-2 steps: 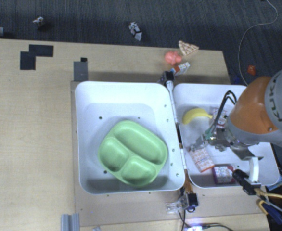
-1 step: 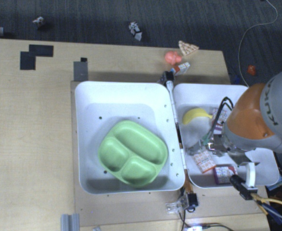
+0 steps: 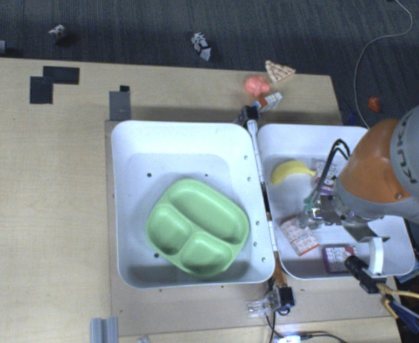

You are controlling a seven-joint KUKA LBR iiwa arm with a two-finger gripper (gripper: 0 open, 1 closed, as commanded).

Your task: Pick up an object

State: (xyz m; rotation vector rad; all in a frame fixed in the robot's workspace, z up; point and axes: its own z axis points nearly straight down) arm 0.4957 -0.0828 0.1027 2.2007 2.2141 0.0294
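Where the right bin point(image 3: 410, 259) fills the lower right of the frame, a yellow banana-shaped toy point(image 3: 292, 171) lies in its upper part, a red-and-white packet point(image 3: 298, 236) below it and a dark purple packet point(image 3: 335, 256) lower still. The gripper point(image 3: 317, 211) hangs just above the red-and-white packet — whether its jaws are spread or closed I cannot tell. In the left bin point(image 3: 127, 191), mid-frame, sits a green divided tray point(image 3: 196, 225).

The robot arm point(image 3: 402, 166) at the right of the frame is big and round, grey with a wide orange band. Thin black cables point(image 3: 336, 152) loop out near its wrist. Part of a black letter shows on the grey shell at the right edge.
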